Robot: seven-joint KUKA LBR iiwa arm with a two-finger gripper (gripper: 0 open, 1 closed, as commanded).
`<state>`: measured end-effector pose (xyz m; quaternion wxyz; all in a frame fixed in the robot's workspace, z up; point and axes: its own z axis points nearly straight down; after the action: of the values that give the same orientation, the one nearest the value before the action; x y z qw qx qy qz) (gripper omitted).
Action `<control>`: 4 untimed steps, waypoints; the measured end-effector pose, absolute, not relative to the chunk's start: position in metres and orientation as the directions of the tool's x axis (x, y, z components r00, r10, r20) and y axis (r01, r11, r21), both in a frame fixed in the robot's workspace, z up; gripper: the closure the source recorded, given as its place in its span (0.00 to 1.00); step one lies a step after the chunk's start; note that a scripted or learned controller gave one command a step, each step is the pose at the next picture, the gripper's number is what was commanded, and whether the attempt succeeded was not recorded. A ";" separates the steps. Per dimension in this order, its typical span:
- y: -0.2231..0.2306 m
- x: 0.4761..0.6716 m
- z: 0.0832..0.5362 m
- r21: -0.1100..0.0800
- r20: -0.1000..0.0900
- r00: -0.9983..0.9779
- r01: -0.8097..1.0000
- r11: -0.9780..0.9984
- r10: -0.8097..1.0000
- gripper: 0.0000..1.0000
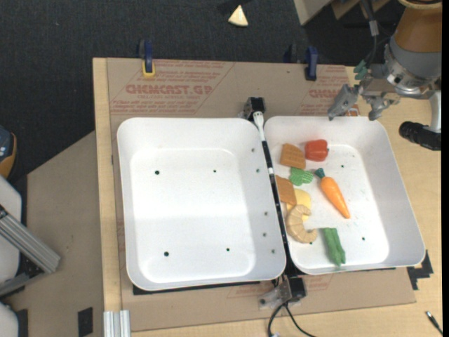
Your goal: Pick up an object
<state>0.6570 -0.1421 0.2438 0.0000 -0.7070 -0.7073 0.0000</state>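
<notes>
Camera view showed the gripper [357,102] spread and holding nothing, above the far rim of the right bin [393,188], with the carrot [335,196] lying well nearer the camera and slightly left, its long axis running diagonally.

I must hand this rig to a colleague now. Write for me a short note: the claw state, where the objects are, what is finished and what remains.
Claw: open, holding nothing, above the far rim of the right bin.
Objects, all in the right bin: red pepper, orange carrot, tan block, small green piece, yellow piece, beige curved piece, green vegetable, another tan block near the divider.
Left bin: no objects in it.
Done: nothing picked up yet.
Left: lower the claw onto one object, close, lift. The carrot lies apart from the others, so it may be the easiest.
</notes>
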 end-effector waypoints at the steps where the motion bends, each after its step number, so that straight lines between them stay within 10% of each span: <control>1: -0.108 0.668 0.098 0.007 -0.001 -0.001 1.000 0.001 1.000 0.00; 2: -0.107 0.669 0.109 0.012 -0.001 -0.001 1.000 0.001 1.000 1.00; 4: -0.097 0.622 0.085 -0.003 0.000 0.002 1.000 -0.002 1.000 1.00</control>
<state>0.6222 -0.0975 0.0852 0.0010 -0.7079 -0.7063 0.0008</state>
